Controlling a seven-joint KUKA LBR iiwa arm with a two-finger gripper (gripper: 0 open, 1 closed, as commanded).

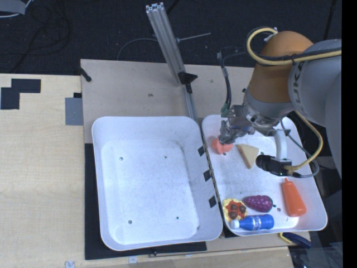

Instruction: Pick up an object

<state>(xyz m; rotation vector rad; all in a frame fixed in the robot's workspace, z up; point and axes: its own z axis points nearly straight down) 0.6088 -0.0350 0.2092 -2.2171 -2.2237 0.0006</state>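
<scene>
Down in the far-left corner of the right bin, a small salmon-pink object lies close against the bin's left wall, and the gripper sits directly over it, its tip at the object's upper edge. From this angle the dark gripper body covers the place where the tips meet the pink piece, so I cannot tell how the gripper is set or whether it has any hold at all. The pink thing appears to rest on the bin floor, which suggests that the grasp step is in hand and the lift has not begun.

Just to the right of it lies a pale yellow wedge, like a slice of cheese, near but apart from the pink piece. Nearer along the same bin are an orange bottle by the right wall, a purple bunch of grapes, a blue and white bottle lying on its side at the near wall, and a small red and yellow toy beside it. The left bin stands alongside, touching or nearly touching the right one, on the desk.

The next move, as I judge it, calls for a firm hold on the pink object and then a straight rise. The bin wall is close on the left, so there is little room on that side, and a squeeze set off-centre could push the piece against the wall instead of catching it.
</scene>
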